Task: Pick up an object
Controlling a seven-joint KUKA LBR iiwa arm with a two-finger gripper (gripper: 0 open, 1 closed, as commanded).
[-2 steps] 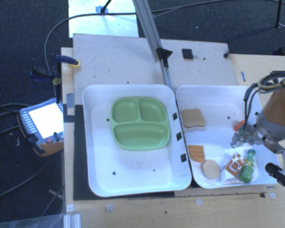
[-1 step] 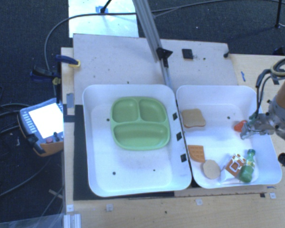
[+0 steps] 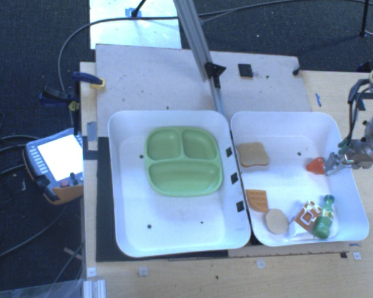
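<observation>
The gripper (image 3: 333, 162) was found at the right bin's (image 3: 286, 124) far edge, just beside a red object (image 3: 315, 164); its grip state could not be determined.

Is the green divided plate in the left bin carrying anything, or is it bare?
Bare. The green divided plate lies flat in the left bin, and all three compartments show plain green.
</observation>
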